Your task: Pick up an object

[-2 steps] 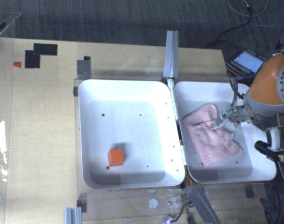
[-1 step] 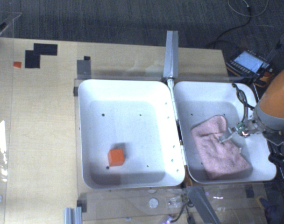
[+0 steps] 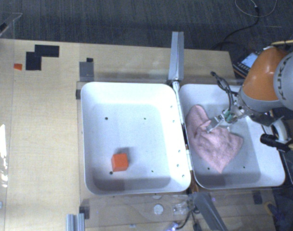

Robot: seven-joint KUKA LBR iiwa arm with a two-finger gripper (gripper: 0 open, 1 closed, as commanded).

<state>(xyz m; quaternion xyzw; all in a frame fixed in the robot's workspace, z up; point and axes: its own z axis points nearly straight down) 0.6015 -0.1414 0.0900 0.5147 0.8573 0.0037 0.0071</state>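
Observation:
A crumpled pink cloth lies in the right bin, towards its left side. My gripper reaches in from the right and sits low over the cloth's upper right part, its tips touching or nearly touching the fabric. An orange block rests in the left bin, near the front left.
A grey metal divider post stands between the bins at the back. Black cables run along the arm over the right bin's back edge. Black and orange markers lie on the wooden bench at the far left.

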